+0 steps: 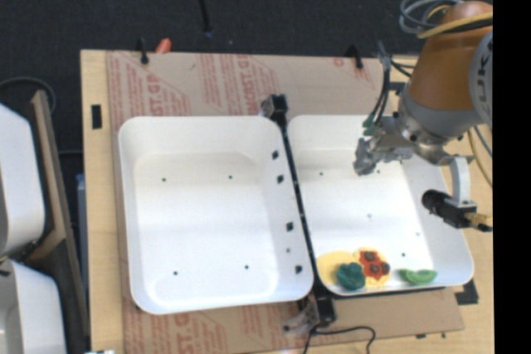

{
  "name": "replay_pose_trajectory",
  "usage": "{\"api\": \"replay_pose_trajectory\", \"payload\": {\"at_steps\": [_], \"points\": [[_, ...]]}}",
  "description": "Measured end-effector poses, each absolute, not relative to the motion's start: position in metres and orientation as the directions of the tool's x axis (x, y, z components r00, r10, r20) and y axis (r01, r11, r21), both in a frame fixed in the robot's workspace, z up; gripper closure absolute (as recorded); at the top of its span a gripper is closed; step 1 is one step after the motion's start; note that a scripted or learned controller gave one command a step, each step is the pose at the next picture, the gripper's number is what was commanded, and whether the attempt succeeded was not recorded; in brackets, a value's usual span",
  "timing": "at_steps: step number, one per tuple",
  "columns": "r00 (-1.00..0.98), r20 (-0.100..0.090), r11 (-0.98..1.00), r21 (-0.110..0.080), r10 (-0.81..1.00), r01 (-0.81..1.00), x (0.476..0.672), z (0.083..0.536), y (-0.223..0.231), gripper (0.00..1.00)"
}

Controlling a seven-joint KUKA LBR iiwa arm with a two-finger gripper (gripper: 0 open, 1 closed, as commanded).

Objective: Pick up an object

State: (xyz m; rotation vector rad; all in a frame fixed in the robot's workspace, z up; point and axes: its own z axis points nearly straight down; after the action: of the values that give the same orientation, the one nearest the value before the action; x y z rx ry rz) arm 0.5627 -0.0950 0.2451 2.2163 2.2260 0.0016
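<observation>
We log a cardboard sheet [216, 83] under both bins, printed with red lettering too blurred to read. Left bin [133, 153]; right bin [332, 128]. Arm [448, 70] over the right bin; gripper [365, 162] above its far half, opening impossible to tell. Near edge: yellow piece [332, 265], dark green toy [351, 278], orange-black toy [373, 263], green piece [417, 276].

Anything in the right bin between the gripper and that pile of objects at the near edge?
Nothing visible. The gripper sits over the right bin's far part; bare white floor separates it from the green object and its neighbours.
</observation>
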Motion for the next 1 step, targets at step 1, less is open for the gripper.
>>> {"api": "replay_pose_trajectory", "payload": {"at_steps": [1], "points": [[-0.004,0.001,0.004,0.001,1.0,1.0,0.5634,0.249,-0.0516,1.0]]}}
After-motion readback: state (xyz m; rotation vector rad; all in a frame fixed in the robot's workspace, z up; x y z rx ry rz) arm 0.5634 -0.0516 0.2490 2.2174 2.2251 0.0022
